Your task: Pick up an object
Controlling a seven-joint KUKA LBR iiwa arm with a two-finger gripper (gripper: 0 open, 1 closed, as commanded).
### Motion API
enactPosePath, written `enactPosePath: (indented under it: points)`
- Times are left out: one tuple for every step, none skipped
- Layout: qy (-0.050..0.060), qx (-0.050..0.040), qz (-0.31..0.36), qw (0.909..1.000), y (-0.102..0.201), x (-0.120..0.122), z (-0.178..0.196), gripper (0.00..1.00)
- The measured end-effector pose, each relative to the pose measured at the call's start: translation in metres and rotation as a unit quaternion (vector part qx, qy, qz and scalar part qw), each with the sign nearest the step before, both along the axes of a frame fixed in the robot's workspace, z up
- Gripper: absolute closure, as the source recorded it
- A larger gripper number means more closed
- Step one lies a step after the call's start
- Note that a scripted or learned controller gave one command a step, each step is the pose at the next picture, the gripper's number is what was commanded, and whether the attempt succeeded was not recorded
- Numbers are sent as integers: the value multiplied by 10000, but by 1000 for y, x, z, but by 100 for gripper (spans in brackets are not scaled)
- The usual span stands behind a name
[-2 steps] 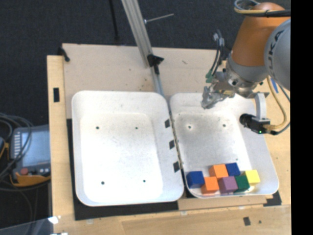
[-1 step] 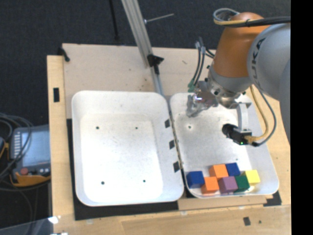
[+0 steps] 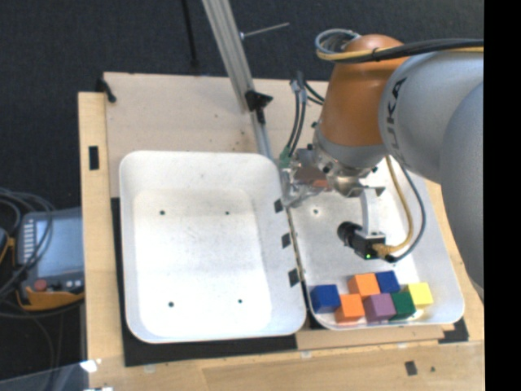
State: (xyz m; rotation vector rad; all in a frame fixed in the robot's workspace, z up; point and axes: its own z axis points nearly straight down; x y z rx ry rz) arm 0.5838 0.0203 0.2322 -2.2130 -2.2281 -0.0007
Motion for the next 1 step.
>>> enactPosePath:
  points:
    - [4, -4, 1, 10000, 49, -19, -8, 100]
